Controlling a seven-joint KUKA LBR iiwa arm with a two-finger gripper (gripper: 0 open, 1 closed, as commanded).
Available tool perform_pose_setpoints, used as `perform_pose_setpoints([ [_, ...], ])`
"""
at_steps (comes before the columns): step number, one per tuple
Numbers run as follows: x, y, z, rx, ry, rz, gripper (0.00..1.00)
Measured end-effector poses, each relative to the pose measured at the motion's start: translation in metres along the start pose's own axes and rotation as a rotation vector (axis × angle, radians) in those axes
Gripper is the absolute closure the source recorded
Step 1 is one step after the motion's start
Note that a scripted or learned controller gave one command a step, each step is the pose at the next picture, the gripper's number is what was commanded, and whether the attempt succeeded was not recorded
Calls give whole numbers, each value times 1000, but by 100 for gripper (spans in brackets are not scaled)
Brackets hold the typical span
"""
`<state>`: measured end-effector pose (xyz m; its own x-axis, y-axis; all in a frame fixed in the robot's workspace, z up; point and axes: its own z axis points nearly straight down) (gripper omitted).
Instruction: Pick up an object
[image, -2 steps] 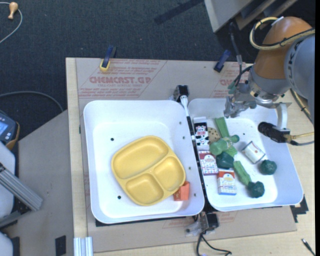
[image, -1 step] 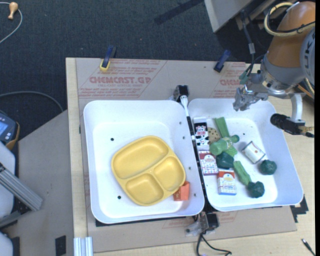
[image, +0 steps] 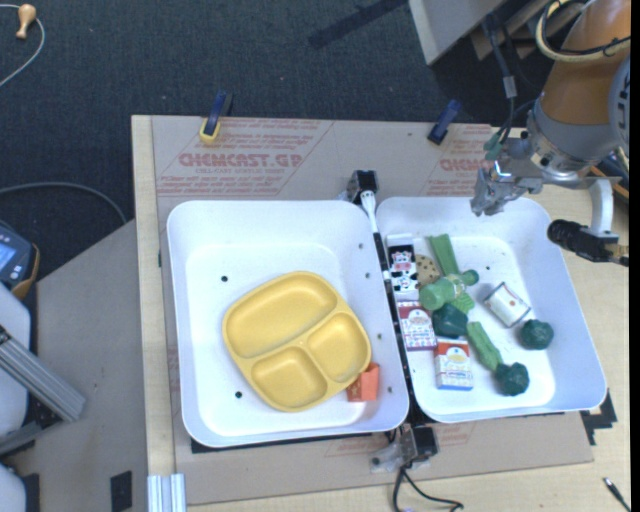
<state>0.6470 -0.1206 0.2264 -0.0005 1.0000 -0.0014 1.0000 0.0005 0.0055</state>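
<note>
My gripper (image: 490, 198) hangs over the far edge of the right bin (image: 575, 300), with nothing visible between its fingers. In that bin lie several small things: a green stick (image: 443, 255), a green bottle-shaped toy (image: 445, 292), a dark green piece (image: 450, 321), a green dumbbell shape (image: 495, 358), a dark green ball (image: 536, 334), a white cylinder (image: 506, 303) and small printed cartons (image: 416, 326), (image: 454, 366), (image: 402, 269). All of them lie nearer the camera than the gripper.
The left bin (image: 195, 300) holds a yellow divided plate (image: 296, 341) and a small orange block (image: 365, 384) at its near right. A black clip with a white stem (image: 364, 190) sits where the bins meet. Blue clamps (image: 214, 117), (image: 444, 122) hold the cardboard sheet.
</note>
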Motion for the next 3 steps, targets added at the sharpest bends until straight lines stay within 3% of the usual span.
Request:
perform_pose_setpoints([
  [1, 46, -34, 10, 11, 4, -3, 100],
  [3, 131, -100, 17, 11, 4, -3, 100],
])
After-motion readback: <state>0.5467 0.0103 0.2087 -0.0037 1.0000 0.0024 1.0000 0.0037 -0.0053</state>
